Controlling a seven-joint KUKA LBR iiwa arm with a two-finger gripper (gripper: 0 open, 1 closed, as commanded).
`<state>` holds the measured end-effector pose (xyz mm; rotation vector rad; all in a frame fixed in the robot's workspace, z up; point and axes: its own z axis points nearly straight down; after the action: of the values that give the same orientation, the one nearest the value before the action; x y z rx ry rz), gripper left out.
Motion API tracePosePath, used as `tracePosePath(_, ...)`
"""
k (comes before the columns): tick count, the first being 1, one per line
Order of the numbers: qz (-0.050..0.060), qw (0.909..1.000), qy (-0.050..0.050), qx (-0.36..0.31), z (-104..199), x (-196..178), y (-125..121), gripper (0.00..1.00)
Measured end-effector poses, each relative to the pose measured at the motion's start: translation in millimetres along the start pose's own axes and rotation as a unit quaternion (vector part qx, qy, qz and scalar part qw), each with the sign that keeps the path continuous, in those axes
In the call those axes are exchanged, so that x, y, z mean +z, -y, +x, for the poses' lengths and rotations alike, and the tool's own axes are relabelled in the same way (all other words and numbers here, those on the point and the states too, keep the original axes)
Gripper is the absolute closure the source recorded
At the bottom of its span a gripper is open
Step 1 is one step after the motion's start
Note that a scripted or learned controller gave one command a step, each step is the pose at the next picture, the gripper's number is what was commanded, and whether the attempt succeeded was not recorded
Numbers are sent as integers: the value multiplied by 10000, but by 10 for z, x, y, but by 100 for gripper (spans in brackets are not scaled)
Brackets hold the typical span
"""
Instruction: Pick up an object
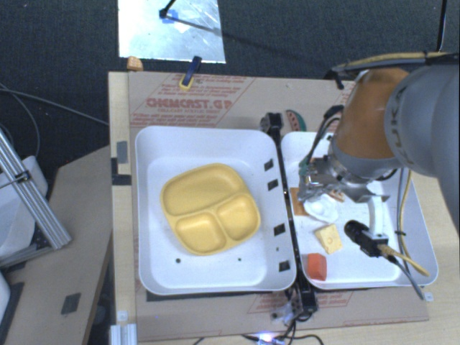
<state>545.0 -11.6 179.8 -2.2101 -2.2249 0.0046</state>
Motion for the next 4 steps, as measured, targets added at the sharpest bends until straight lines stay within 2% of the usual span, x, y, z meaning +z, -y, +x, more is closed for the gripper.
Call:
tracePosePath(1, -15, 10000, -12, -27, 831, -37, 468, 100)
tracePosePath(2, -68, 10000, -22, -40, 1727, -699, 392, 100)
tracePosePath(3, -136, 9999, -20, 22, 1231, -2475, 575, 100)
tracePosePath(4, -4, 10000, 7, -19, 2002, -1663, 573, 100)
